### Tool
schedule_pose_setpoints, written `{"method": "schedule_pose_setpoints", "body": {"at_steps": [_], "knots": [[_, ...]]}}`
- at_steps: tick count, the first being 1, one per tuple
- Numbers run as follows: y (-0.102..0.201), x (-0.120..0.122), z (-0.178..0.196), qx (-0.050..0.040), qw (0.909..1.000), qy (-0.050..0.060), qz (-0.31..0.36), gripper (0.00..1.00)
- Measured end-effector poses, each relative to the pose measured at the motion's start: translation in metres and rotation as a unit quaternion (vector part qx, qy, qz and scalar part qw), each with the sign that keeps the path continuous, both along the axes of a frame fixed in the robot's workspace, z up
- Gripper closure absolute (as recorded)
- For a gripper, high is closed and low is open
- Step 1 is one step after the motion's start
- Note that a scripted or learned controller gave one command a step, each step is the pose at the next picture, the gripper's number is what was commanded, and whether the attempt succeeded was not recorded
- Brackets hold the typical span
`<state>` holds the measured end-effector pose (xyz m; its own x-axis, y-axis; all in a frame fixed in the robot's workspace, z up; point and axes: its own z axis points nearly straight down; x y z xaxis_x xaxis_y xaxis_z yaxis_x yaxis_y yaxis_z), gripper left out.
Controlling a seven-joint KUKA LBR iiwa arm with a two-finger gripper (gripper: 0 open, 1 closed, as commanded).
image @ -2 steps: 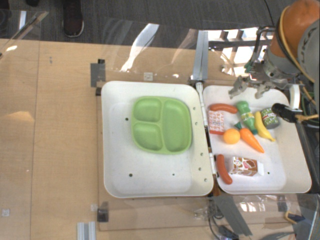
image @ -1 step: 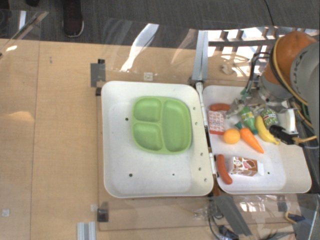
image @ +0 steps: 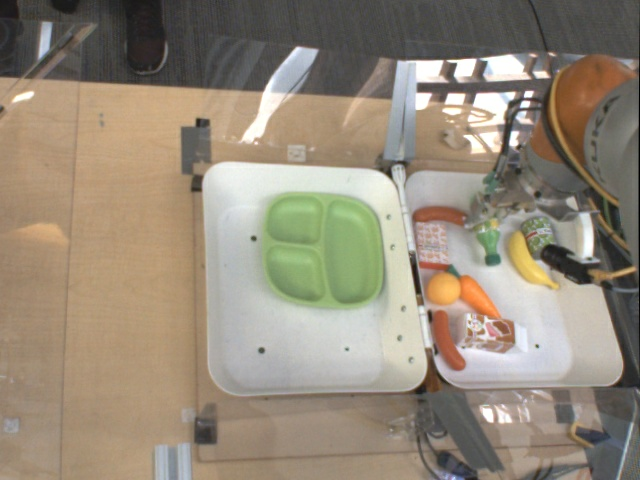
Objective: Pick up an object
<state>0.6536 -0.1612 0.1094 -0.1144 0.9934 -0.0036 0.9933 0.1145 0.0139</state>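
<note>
1. I see 2 white bins side by side; the left bin (image: 230,348) carries a green divided plate (image: 325,248) in its upper middle.
2. The right bin (image: 590,363) at the right of the frame is crowded. Along its left wall sit a red sausage (image: 438,214), a red-and-white packet (image: 432,244), an orange ball (image: 444,288) and a 2nd red sausage (image: 448,340).
3. A carrot (image: 478,295) lies just right of the orange ball, and a small carton (image: 488,334) rests below it, beside the lower sausage.
4. A banana (image: 528,260) lies toward the bin's right, with a green-labelled can (image: 537,232) at its top end.
5. The gripper (image: 490,211) hangs over the upper part of the right bin, right above a green bottle (image: 490,240). I cannot tell how the claw is set.
6. The sausage and packet crowd the bottle on the left, the banana and can on the right.
</note>
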Motion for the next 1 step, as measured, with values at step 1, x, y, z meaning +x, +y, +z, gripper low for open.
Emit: {"method": "schedule_pose_setpoints", "body": {"at_steps": [1], "knots": [[0.0428, -0.0029, 0.1055, 0.0012, 0.9984, 0.003, -0.056, 1.0]]}}
